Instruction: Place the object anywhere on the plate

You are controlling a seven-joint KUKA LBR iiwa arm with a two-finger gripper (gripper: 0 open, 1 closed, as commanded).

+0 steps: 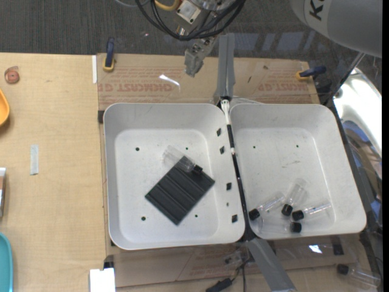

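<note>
1. Shallow white left bin (121,224): holds ribbed black rectangular plate (179,193).
2. Clear plastic vial with black cap (184,162): overlapping plate's upper edge; could roll off.
3. Grey end effector (196,58): raised behind bins, grip state indiscernible.

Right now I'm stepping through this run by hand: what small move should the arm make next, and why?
Probably swing the gripper over the right white bin and down toward the clear plastic vials with black caps. It hangs high behind the bins, while one vial already lies on the dark ribbed rectangular plate in the left bin.
</note>
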